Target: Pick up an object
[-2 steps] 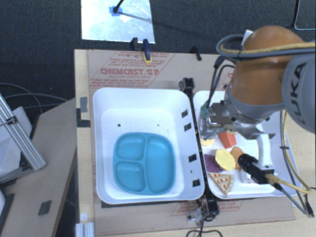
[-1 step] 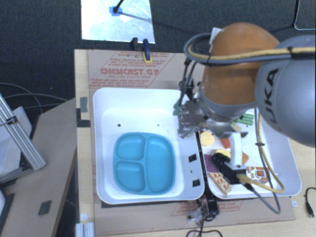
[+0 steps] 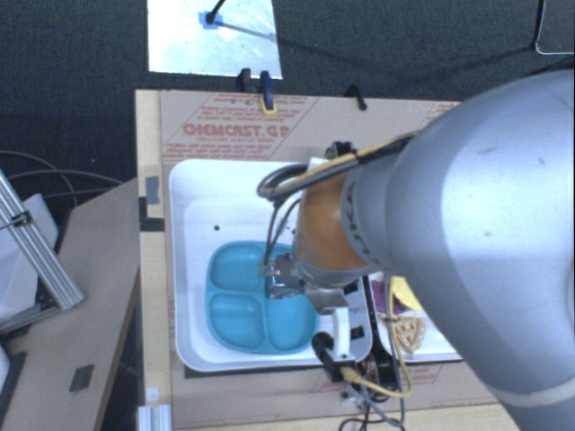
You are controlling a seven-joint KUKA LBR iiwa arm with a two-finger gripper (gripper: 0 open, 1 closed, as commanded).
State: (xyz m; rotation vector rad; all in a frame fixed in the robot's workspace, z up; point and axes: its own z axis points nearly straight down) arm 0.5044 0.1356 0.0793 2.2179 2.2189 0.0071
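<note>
A: Where does the object sit?

B: The blue divided dish (image 3: 241, 303) lies flat in the left bin (image 3: 193, 214). Most of it spreads out to the left of the pincer (image 3: 281, 281) and below it in the view.

A: And the pincer itself?

B: It hangs over the dish's upper right part, near the ridge between the compartments. I cannot tell whether it touches the dish.

A: Released or clenched?

B: I cannot tell; the wrist and cables hide its tip. Nothing can be seen held in it.

A: What is around it?

B: Just above the pincer is the orange band (image 3: 323, 227), and the thick grey arm (image 3: 476, 241) runs off to the right from there. The bin's bare white floor stretches up and to the left of the pincer.

A: Anything in the right bin (image 3: 440, 354)?

B: To the right of the pincer, past the wrist, a yellow piece (image 3: 404, 293) peeks out. A lattice-patterned tan piece (image 3: 409, 334) lies just below it. The arm covers the rest.

A: And further out?

B: Both bins rest on a printed cardboard sheet (image 3: 234, 128) on the tabletop (image 3: 154, 277). Well above the pincer, beyond the cardboard, a silvery sheet (image 3: 216, 30) lies on dark ground.
</note>
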